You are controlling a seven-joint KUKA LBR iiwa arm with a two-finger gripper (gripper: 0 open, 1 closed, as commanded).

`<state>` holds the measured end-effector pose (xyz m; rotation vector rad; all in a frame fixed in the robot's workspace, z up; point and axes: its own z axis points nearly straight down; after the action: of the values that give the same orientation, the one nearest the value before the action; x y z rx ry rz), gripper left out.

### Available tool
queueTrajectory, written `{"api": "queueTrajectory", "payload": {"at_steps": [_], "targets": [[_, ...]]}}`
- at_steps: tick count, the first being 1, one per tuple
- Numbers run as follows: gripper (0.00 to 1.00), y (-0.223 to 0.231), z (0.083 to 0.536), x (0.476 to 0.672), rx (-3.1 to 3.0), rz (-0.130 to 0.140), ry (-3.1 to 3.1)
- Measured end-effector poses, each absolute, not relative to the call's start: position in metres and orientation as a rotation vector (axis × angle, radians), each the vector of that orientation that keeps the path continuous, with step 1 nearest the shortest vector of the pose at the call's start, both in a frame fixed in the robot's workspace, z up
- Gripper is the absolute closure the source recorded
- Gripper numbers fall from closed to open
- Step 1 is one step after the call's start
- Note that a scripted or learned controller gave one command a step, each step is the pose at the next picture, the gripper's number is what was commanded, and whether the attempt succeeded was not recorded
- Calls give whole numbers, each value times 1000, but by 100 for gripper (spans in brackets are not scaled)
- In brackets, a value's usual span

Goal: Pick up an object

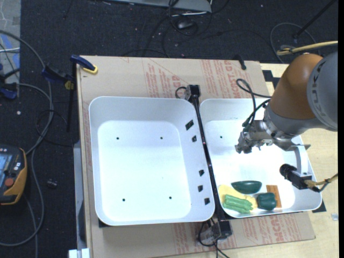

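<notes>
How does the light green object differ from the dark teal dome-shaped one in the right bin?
The light green object is pale, long and ridged, lying flat near the bin's front edge; the dark teal dome is darker, smooth and rounded, sitting just behind it. Both lie in the right bin, apart from the gripper.

Two white bins are seen, the left bin (pixel 142 160) and the right bin (pixel 226 130), each marked with small dark dots. A brown cardboard sheet (pixel 140 77) with red printed letters is laid on the desk. In the lower right of the frame, a dark green bowl-shaped object (pixel 246 186), a light green ridged object (pixel 237 203), a teal block (pixel 266 200) and a small orange-brown piece (pixel 273 191) are seen. The arm (pixel 306 93) is coloured grey and orange. The floor (pixel 48 31) is black.
</notes>
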<state>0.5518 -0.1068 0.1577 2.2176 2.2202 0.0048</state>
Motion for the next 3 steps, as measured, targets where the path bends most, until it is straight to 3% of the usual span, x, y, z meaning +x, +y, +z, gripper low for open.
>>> {"api": "queueTrajectory", "payload": {"at_steps": [2, 3], "targets": [[100, -103, 260, 544, 2219, 4, 2219], [100, -45, 246, 544, 2217, 0, 2228]]}}
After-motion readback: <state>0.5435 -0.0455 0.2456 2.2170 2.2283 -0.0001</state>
